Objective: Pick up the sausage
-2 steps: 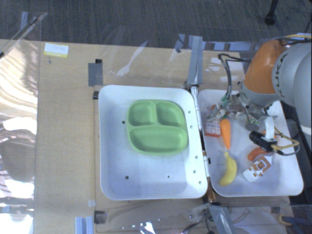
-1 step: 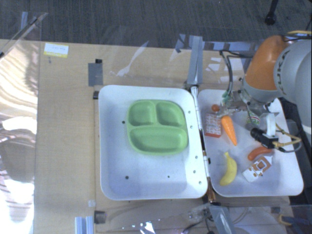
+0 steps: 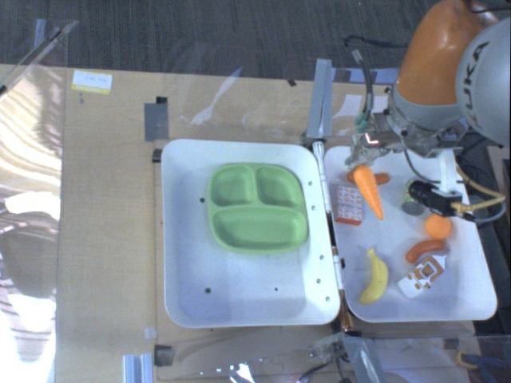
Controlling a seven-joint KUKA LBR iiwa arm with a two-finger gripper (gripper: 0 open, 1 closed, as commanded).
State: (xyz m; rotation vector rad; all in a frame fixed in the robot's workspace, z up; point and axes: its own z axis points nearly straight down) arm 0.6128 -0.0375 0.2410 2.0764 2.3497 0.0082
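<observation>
Pale wood makes up the bench, which carries two shallow white bins side by side, with dark flooring along the top of the frame. At the centre of the frame, the left bin holds a green divided plate. The right bin holds the clutter: a carrot, a red-and-white packet, a banana, a small orange ball and a white carton.

The sausage lies in the lower right part of that bin. It is a reddish-brown curved link, just below the ball and touching or nearly touching the top of the carton. A small reddish piece sits just beside the carrot's thick end, too hidden to identify.

The gripper hangs at the upper left of the right bin, right above the carrot's thick end and well apart from the sausage. Whether the claw is wide or narrow cannot be told from this angle, and nothing is visibly held.

The step in hand looks like the approach, with no grasp begun. The next move probably calls for travel toward the lower right of the frame, past the ball. A descent across the link's short width should follow, kept clear of the carton and ball crowding it.
</observation>
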